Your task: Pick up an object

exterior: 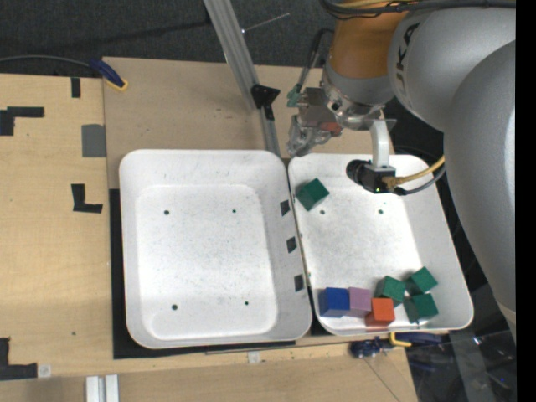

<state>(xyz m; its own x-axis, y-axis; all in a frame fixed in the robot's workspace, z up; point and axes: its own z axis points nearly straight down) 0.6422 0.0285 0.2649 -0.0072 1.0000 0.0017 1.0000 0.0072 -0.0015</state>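
Observation:
My gripper (303,141) hangs over the far left corner of the right bin (435,224), just beyond a lone green block (312,193). A small reddish patch (332,127) shows at the gripper body; I cannot tell what it is. Along the right bin's near edge lies a cluster: a blue block (335,301), a purple block (359,299), an orange block (382,310) and three green blocks (390,289), (422,280), (420,307).
The left bin (134,224) sits beside the right one, sharing a raised divider. A slanted metal pole (239,48) rises behind the bins near the gripper. The arm's grey bulk covers the right side of the view.

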